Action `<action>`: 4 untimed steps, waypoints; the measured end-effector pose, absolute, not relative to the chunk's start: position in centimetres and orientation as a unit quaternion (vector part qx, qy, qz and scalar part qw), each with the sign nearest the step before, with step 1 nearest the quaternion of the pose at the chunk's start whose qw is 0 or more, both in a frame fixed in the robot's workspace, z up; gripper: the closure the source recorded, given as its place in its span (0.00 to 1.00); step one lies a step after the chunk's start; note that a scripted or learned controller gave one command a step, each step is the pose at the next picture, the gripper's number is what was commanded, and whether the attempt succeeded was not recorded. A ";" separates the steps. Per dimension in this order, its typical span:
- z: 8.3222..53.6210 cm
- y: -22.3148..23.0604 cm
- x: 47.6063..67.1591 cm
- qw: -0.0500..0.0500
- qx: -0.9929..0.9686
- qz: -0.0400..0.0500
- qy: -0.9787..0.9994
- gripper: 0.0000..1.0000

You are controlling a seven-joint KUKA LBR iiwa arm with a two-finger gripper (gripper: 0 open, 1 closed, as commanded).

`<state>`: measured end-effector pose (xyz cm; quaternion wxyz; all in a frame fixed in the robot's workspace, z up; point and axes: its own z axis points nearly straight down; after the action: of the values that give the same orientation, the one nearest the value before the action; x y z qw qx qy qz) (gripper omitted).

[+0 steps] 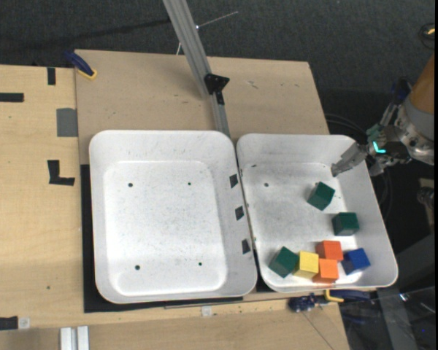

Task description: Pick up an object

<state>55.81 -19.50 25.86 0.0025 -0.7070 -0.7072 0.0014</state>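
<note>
The right bin (277,159) holds several small cubes. A dark green cube (321,195) lies tilted near the middle, and another green cube (345,223) sits below it by the right wall. Along the front edge, a third green cube (283,261), a yellow cube (308,262), two orange cubes (330,250) (328,269) and a blue cube (356,259) are clustered together. My gripper (356,165) hovers over the bin's upper right corner, above and right of the dark green cube. It is open, with nothing between its fingers.
The left bin (160,217) lies beside the right one. A slanted metal pole (193,42) runs down to the gap between the bins. A blue clamp (310,302) sits at the bench front, below the right bin.
</note>
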 end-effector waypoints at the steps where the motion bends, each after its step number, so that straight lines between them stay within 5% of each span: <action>1: 26.1 -19.5 55.9 0.000 -0.706 0.000 -0.708 0.00; 4: 9.4 -20.1 56.3 0.003 -0.707 0.002 -0.707 0.00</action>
<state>56.29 -20.14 9.44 0.0030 -0.7067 -0.7075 0.0024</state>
